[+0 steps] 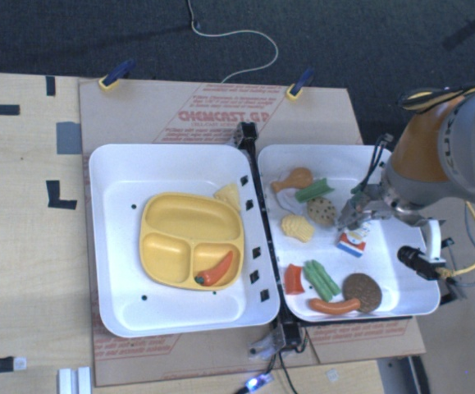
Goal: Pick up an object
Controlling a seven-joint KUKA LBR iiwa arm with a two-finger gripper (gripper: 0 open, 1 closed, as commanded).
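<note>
Altogether two bins (106,179); one yellow plate (180,228)

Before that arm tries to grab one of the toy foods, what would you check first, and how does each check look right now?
1. Gripper is over the right bin: ok.
2. A target lies close by: ok, the red, white and blue carton sits just below the gripper and the cookie just to its left.
3. Nothing is already held between the fingers: cannot tell, the wrist hides them.
4. Fingers are open wide enough: cannot tell.
5. Room around the carton: ok, it lies apart from the cookie and the green beans.
6. Yellow tray in the left bin is out of the way: ok.
</note>
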